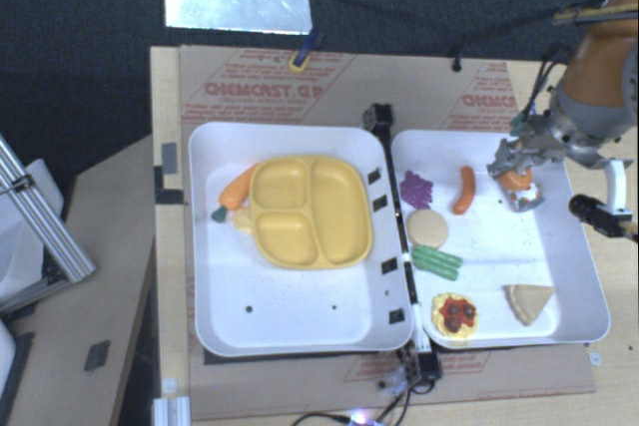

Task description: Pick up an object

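Progress appears to be partway: the gripper [517, 177] is seen low over the far right part of the right bin [574, 244], with a small orange object [515, 181] apparently between its fingers, though whether it is truly clamped cannot be told for certain. The piece looks barely clear of the bin floor, if at all, so a lift is judged still to be needed. A sausage [464, 190] lies just left of it, and a yellow tray [305, 212] sits in the left bin.
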`<state>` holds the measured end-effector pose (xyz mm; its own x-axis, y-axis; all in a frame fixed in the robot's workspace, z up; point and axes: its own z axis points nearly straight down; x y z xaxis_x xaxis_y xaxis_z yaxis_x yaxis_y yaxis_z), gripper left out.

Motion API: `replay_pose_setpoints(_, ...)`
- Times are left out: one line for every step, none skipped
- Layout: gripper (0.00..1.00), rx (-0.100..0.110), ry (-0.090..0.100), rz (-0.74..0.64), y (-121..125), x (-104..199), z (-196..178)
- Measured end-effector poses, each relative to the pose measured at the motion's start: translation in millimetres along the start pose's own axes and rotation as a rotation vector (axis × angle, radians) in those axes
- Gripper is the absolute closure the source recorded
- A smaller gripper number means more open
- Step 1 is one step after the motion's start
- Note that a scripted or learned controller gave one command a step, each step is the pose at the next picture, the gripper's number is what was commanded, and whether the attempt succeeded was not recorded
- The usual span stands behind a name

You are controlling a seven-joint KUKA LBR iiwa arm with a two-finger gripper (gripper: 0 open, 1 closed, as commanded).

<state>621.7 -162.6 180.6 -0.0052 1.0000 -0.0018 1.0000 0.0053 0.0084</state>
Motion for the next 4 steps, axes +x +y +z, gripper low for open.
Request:
replay_pose_setpoints(1.00, 0.001, 0.000, 0.000, 2, 0, -48)
replay_pose_setpoints(1.00, 0.006, 0.002, -0.003, 6, 43, -47)
replay_pose_setpoints(1.00, 0.005, 0.004, -0.005, 18, 96, -55)
replay_pose_setpoints(1.00, 0.006, 0.002, -0.001, 18, 113, -53)
